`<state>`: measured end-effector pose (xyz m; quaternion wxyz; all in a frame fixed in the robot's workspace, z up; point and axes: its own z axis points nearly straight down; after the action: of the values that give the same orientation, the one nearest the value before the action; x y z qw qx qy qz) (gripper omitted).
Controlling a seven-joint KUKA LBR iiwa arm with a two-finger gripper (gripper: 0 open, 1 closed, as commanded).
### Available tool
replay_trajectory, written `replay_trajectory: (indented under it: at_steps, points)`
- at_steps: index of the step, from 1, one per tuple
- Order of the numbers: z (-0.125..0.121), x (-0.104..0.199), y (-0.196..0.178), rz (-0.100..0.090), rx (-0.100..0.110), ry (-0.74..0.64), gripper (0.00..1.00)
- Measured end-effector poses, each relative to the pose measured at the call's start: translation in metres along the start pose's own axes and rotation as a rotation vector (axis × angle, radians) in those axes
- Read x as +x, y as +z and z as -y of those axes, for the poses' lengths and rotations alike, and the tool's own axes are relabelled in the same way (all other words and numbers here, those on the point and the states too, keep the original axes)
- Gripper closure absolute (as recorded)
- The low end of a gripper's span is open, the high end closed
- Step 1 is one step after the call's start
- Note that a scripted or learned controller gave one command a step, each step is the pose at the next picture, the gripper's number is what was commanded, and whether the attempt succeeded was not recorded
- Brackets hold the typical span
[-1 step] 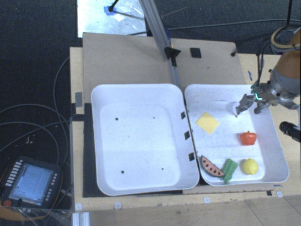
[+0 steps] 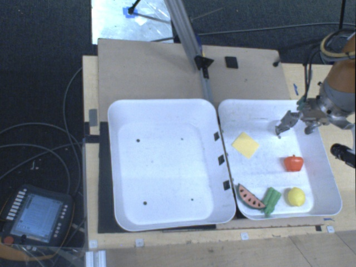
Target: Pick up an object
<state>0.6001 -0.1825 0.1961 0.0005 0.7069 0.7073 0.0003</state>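
Two shallow white bins sit side by side on the tabletop (image 2: 150, 65), which looks like flat brown board. The left bin (image 2: 119, 149) has smooth, rounded plastic walls and a floor marked by a few small dark dots. The right bin (image 2: 328, 188), of the same make, touches it along a seam set with small black clips.

In the right bin, going left to right: a yellow square (image 2: 245, 145), flat and thin like a cheese slice, lies turned cornerwise near the middle. Near the front wall a watermelon slice (image 2: 250, 198), a red wedge with a dark rind, lies just beside a green piece (image 2: 271, 200), long and lumpy. Farther right, a small red tomato (image 2: 293, 163) with a green top sits apart from the rest, and a round yellow lemon (image 2: 296, 197) lies in front of it, near the green piece.

The claw (image 2: 295, 125) hangs over the back of the right bin, its grey metal fingers spread wide and holding nothing, behind the tomato and well right of the square.
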Motion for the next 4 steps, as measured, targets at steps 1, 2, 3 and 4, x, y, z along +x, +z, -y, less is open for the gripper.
replay_trajectory:
  at_steps: [1,2,3,4]
  points:
    - [0.007,-0.007,0.056,-0.001,0.004,0.001,0.00]
    - [0.008,-0.007,0.108,-0.001,0.004,0.001,0.00]
    - [0.006,-0.007,0.094,0.000,-0.001,0.000,1.00]
    - [0.012,-0.001,0.040,0.001,-0.004,0.000,1.00]
